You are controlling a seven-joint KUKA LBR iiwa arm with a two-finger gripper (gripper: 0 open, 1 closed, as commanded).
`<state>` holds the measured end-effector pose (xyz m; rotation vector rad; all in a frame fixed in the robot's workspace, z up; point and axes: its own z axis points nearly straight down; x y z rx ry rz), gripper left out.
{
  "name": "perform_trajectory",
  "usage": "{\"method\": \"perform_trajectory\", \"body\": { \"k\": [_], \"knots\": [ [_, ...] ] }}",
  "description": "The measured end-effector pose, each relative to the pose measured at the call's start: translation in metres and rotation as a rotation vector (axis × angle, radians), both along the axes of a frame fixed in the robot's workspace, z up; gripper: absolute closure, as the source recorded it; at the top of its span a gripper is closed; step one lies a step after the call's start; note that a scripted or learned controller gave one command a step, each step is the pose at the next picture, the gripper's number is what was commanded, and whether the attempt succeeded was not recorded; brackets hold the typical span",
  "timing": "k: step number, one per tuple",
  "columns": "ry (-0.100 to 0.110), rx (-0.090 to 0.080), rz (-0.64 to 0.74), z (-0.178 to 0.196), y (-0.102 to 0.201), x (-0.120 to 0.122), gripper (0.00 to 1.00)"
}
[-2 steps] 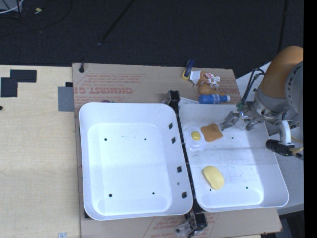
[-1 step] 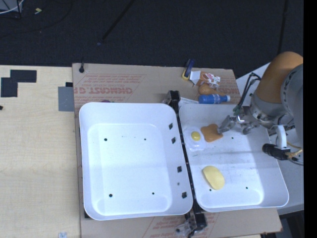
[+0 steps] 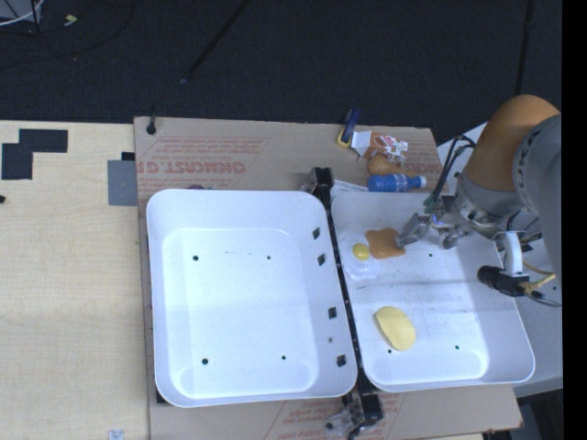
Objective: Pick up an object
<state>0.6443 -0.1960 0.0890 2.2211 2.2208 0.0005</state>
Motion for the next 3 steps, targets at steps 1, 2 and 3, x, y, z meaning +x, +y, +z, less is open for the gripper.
{"method": "perform_trajectory", "body": {
  "k": [1,2,3],
  "knots": [
    [0.001,0.003,0.004,0.0,0.093,-0.047,0.0],
    [-0.001,0.0,-0.003,0.0,0.053,-0.066,0.0],
    [0.0,-0.001,-0.004,0.001,-0.004,-0.109,0.0]
  ]
}}
